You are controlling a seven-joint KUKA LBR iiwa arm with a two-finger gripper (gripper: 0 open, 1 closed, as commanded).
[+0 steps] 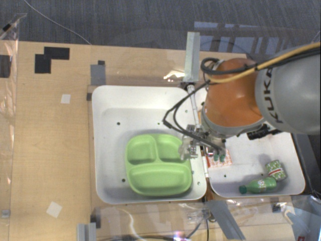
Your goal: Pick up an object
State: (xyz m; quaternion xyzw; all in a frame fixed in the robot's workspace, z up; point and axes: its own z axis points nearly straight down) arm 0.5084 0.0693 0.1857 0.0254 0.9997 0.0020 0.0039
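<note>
A light wooden counter [45, 149] carries two shallow white bins side by side. The left bin [108, 129] holds a lime green divided tray [158, 164], made of smooth plastic with rounded corners, two small compartments on its far side and one wide compartment on its near side. It lies flat in the near right part of that bin, its long axis running roughly near to far with a slight tilt. The grey arm [286, 92] with its orange band reaches in from the right, and the pincer [193, 148] sits at the tray's right edge, close to the divide between the bins; how far it is open cannot be told. The right bin [296, 182] holds a green bottle [258, 186] lying on its side, pointing left to right, a small green and white can [275, 169] just beyond it, and a red and white packet [220, 159] near the pincer.
</note>
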